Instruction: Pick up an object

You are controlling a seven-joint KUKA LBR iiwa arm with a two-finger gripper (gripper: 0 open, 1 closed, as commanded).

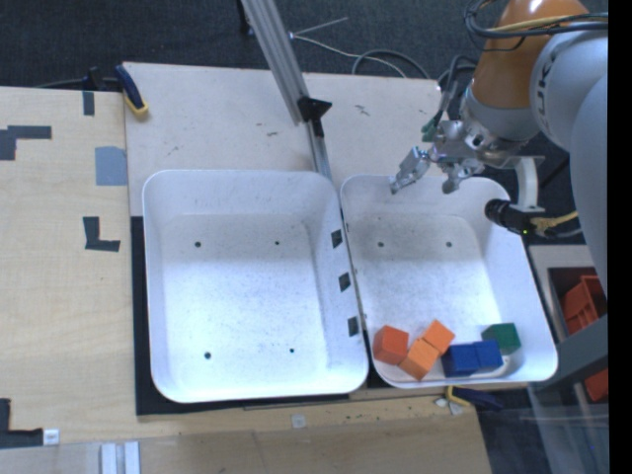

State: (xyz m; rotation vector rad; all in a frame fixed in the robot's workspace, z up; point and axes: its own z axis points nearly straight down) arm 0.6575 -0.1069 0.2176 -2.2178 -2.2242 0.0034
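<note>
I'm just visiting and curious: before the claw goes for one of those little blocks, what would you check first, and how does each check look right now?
1. Blocks to pick are present: ok. Orange blocks, a blue block and a green block lie in the right bin.
2. Claw carries nothing: ok.
3. Claw above a block: not ok; it is at the bin's far rim, the blocks at the near edge.
4. Blocks spaced for a clean grab: not ok; they crowd together.
5. Claw open enough: cannot tell.

Glossy white plastic bins [247,188] sit on a matt wooden bench [217,117].
</note>
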